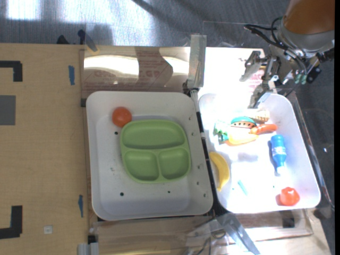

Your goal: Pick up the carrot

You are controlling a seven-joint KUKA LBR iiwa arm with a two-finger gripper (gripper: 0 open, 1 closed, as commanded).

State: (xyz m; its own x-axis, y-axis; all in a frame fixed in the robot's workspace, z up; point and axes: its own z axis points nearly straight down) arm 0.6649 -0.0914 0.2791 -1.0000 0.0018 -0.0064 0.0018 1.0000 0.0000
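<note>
The carrot (240, 138), orange with a green leafy end pointing left, lies in the right white bin (305, 158) near its middle. It is pressed against a teal and orange toy (245, 122) and a small red-orange piece (264, 127). My gripper (258, 86) hangs over the far rim of that bin, up and to the right of the carrot and well apart from it. Its dark fingers (262, 96) are spread open and hold nothing.
Also in the right bin are a yellow banana (220, 169) by the left wall, a blue bottle (277, 151) and a red fruit (288, 196) at the near right corner. The left bin (101, 158) holds a green divided plate (155, 149) and an orange ball (121, 116).
</note>
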